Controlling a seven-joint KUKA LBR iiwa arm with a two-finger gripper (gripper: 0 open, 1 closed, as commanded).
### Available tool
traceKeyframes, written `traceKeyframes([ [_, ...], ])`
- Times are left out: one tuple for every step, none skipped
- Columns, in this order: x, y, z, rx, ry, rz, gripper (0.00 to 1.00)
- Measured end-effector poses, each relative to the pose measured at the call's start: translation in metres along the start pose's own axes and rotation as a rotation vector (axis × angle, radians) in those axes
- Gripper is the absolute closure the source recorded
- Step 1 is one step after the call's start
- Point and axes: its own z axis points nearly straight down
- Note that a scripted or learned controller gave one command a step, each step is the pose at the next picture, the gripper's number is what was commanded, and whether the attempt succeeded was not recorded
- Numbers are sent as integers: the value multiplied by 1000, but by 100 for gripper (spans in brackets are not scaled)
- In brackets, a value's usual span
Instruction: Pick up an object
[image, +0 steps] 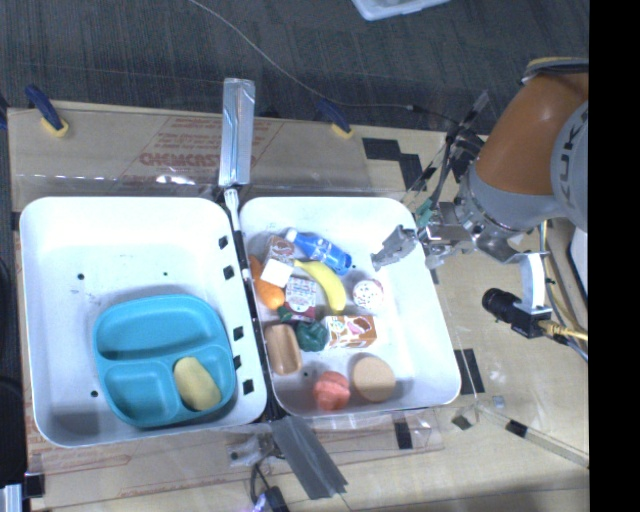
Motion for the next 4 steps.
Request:
traceKeyframes([
  [15,-3,99,6,2,-119,0],
  [15,64,171,-10,-3,-129,0],
  [16,63,164,-4,-2,-134,100],
  [75,112,94,-9,0,-173,100],
])
